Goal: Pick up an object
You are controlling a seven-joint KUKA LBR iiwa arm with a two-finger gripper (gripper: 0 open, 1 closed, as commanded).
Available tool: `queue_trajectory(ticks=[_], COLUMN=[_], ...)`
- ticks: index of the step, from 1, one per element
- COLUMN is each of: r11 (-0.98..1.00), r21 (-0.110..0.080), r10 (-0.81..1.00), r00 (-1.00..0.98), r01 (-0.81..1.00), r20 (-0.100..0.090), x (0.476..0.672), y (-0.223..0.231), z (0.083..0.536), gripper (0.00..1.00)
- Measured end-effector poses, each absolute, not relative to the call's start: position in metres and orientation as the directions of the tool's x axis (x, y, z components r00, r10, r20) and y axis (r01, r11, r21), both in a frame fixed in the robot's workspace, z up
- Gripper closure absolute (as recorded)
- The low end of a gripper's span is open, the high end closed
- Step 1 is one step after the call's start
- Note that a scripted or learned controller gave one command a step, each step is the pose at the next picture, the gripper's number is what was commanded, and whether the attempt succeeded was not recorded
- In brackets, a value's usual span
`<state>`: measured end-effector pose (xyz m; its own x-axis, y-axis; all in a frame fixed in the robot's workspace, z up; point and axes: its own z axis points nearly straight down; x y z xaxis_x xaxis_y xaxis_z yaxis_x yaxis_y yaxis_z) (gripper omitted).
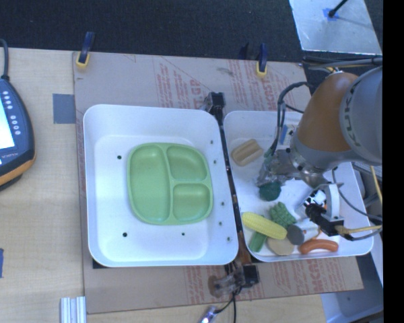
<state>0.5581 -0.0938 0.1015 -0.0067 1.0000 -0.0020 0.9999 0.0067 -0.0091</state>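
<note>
While the gripper (pixel 275 173) hangs low in the right bin (pixel 237 123), right of frame centre, a dark green rounded object (pixel 270 192) lies directly beneath its tip, touching or nearly so; whether anything is grasped cannot be told. That object is small, teal-green and smooth. Lower in the same bin lie a yellow corn cob (pixel 263 225), a broccoli piece (pixel 281 213) and an orange sausage (pixel 318 246). A beige bread piece (pixel 246 152) sits up-left of the gripper. A green divided plate (pixel 169 183) occupies the left bin (pixel 97 180).
</note>
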Motion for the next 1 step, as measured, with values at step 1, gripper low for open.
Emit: queue_trajectory(ticks=[1], r11=[0.005], r21=[-0.002], r10=[1.000], r00=[-0.005], r01=[1.000], r20=[0.001], x=[0.5978], y=[-0.0259], z=[0.2055], gripper=[1.00])
